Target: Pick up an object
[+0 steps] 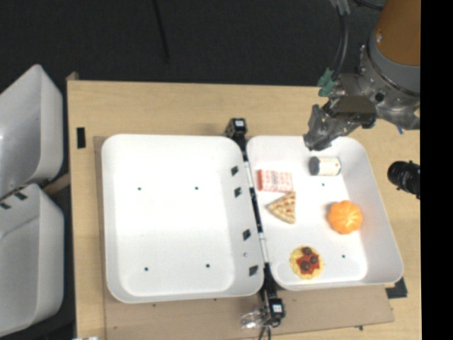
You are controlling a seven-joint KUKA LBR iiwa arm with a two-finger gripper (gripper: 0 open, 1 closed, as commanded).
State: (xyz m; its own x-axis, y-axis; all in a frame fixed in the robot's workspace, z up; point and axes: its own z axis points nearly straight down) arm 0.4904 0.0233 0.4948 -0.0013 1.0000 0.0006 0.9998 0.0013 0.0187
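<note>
1. The gripper (316,142) hangs over the far edge of the right bin (375,211), at the end of the grey arm (389,69) with its orange band, which reaches in from the right.
2. Its fingers (313,134) show as one dark mass pointing down and to the left; I cannot tell how far apart they stand, and nothing is seen held between them.
3. A small white and grey cylinder (324,166) lies on its side just below the fingers, close to them; whether they touch it cannot be told.
4. A red and white packet (274,180) lies near the inner wall of the right bin, left of the cylinder.
5. A pizza slice (283,208) lies just in front of the packet.
6. An orange fruit (345,217) sits toward the right side of that bin, apart from the slice.
7. A small round tart with dark berries (306,261) lies near the bin's front edge.
8. The left bin (170,218) sits beside the right one on the wooden worktop (177,108), their inner walls touching.
</note>
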